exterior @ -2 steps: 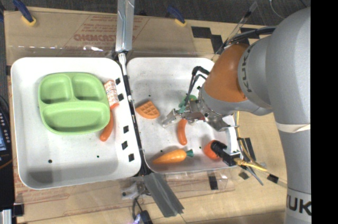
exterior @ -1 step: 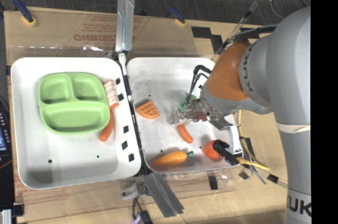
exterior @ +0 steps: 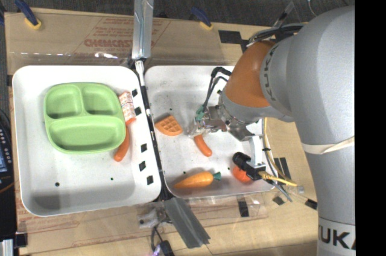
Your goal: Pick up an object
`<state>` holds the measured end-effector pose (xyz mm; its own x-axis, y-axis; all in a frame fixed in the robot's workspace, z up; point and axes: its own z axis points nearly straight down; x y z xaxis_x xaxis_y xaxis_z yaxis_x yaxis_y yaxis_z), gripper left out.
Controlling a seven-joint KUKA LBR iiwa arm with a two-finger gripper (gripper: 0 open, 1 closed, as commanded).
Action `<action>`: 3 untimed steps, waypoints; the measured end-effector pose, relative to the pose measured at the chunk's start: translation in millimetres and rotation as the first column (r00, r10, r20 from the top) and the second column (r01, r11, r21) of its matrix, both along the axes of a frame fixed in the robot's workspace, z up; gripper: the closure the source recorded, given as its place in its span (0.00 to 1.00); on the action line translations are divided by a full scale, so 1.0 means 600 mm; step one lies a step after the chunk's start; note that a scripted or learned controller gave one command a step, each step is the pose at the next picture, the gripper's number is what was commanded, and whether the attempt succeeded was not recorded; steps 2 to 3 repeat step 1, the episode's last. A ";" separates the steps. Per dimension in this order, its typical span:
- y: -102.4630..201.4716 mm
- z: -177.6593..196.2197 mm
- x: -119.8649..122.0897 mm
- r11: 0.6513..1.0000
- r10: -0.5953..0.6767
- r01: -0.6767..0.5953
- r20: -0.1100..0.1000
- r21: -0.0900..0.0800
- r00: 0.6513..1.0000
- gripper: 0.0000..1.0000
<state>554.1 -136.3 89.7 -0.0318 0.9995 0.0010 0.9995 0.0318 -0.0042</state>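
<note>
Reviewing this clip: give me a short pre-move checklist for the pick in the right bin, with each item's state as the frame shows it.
1. Gripper is over the right bin: ok.
2. A target lies close: the small orange sausage sits just below the gripper: ok.
3. Sausage is apart from its neighbours, the waffle piece and the carrot: ok.
4. Object already between the fingers: cannot tell, the gripper is small and cluttered in the view.
5. Finger opening: cannot tell.
6. Left bin items, the green divided plate and the things beside it, lie away from the arm's path: ok.
</note>
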 end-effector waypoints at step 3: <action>0.079 0.191 -0.026 0.999 0.034 -0.034 0.001 0.000 0.999 1.00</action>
